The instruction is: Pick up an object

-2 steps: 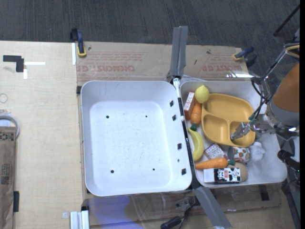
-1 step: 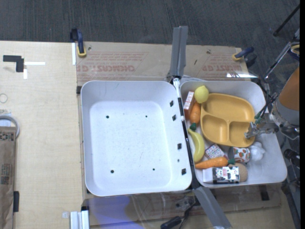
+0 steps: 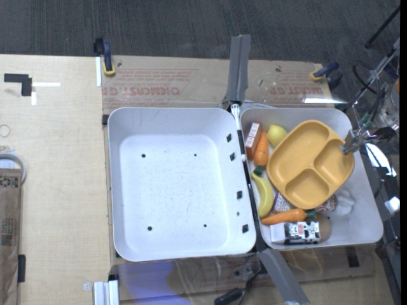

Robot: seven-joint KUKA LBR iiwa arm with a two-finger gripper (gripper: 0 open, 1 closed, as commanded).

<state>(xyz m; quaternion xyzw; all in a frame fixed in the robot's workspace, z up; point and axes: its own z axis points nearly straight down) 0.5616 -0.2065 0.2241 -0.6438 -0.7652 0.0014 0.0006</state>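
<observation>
I see the gripper (image 3: pixel 351 143) at the yellow divided plate's (image 3: pixel 310 164) right rim, fingers pinched on its edge. Plate sits tilted in the right bin (image 3: pixel 372 234), over a banana (image 3: pixel 262 194), two carrots (image 3: pixel 284 216) and a small box (image 3: pixel 301 232).

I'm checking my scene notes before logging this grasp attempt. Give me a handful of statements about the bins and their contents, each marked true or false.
1. The yellow divided tray lies in the right bin. True.
2. The left bin holds the banana. False: the banana lies in the right bin.
3. Two carrots are in the right bin. True: one near the divider, one below the tray.
4. The tray has one single compartment. False: it has several.
5. The pincer is at the tray's right rim. True.
</observation>
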